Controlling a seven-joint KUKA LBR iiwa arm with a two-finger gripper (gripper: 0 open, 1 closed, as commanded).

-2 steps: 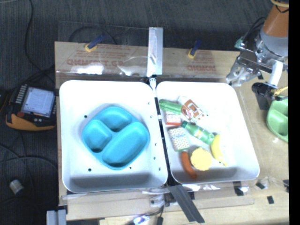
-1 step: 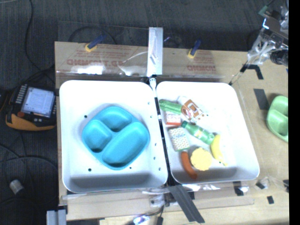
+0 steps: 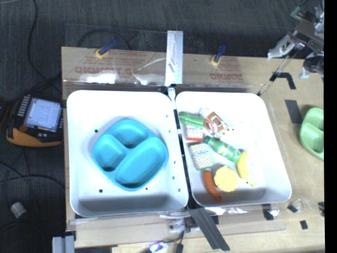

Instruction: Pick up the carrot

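Observation:
The carrot [image 3: 210, 185], a short orange-red piece, lies near the front wall of the right bin [image 3: 274, 141], partly tucked under a round yellow toy [image 3: 227, 179]. My gripper [image 3: 309, 22] is far off at the top right corner of the camera view, beyond the bench's back edge and well away from both bins. Nothing hangs from it that I can make out.
Around the carrot lie a banana [image 3: 244, 167], a green bottle [image 3: 222, 148], a checkered packet [image 3: 200, 155], a green vegetable [image 3: 190, 120] and an orange-white packet [image 3: 215, 123]. In the left bin [image 3: 84, 109] sits a blue divided plate [image 3: 129, 153]. A green object [image 3: 314, 130] rests on the bench at right.

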